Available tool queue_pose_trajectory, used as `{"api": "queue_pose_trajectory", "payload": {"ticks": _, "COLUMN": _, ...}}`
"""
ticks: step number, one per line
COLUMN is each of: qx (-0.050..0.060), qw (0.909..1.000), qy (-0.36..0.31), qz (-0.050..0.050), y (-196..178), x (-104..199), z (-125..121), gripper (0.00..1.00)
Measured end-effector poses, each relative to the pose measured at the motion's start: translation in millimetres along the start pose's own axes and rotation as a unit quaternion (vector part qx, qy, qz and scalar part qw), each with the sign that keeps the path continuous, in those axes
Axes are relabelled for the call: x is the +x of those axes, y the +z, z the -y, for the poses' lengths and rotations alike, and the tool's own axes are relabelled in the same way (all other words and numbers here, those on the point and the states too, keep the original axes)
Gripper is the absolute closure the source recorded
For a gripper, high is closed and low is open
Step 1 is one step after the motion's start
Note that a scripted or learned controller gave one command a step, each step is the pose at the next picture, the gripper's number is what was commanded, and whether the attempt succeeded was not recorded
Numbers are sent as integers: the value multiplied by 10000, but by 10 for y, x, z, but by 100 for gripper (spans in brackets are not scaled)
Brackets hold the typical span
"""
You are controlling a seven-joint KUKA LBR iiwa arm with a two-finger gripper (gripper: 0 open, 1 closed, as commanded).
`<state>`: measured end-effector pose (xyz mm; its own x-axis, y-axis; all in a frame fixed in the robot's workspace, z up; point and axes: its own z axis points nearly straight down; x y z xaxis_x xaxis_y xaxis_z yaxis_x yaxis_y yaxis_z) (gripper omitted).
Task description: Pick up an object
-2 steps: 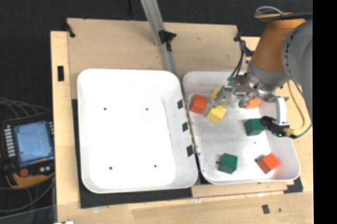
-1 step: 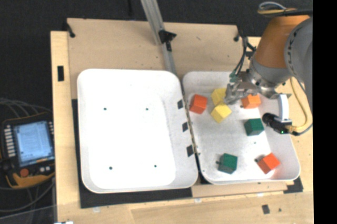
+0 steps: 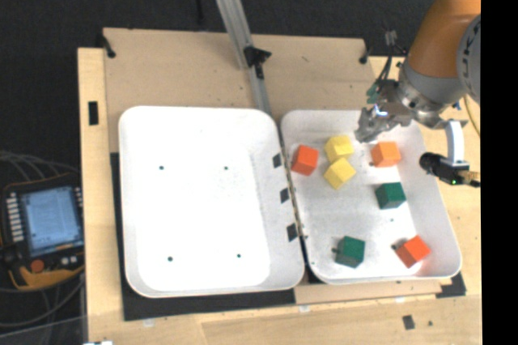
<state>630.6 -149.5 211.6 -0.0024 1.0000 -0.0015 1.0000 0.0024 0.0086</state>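
A: Start at the near rim of the right bin (image 3: 437,274). What lies there?

B: A dark green block (image 3: 350,251) at about 7 o'clock in the bin, and a red-orange block (image 3: 413,250) at 5 o'clock, close to the rounded corner. They are well apart, with bare white floor between them.

A: And further in?

B: A second green block (image 3: 390,195) at 3 o'clock, near the right wall. Beyond it, an orange block (image 3: 386,154) at 1 o'clock. Toward 11 o'clock two yellow blocks (image 3: 340,172) (image 3: 339,146) sit just beside each other, and a red block (image 3: 304,159) stands at 10 o'clock, near the wall shared with the left bin (image 3: 129,173).

A: The gripper?

B: The gripper (image 3: 370,129) hangs at 12 o'clock over the far edge, between the upper yellow block and the orange one, just beyond both. I cannot tell how its fingers stand, and I see nothing held.

A: Open room?

B: The bin's middle is open floor. A slanted metal pole (image 3: 235,11) rises beyond the bins at 11 o'clock.
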Motion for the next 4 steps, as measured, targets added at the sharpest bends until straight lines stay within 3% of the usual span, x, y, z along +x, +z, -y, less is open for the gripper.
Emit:
{"api": "queue_pose_trajectory", "payload": {"ticks": 1, "qx": 16, "qw": 10000, "qy": -3, "qz": -2, "y": -310, "x": -15, "z": -14, "gripper": 100}}
{"api": "queue_pose_trajectory", "payload": {"ticks": 4, "qx": 24, "qw": 10000, "qy": -19, "qz": -7, "y": -374, "x": 1473, "z": -377, "gripper": 100}}
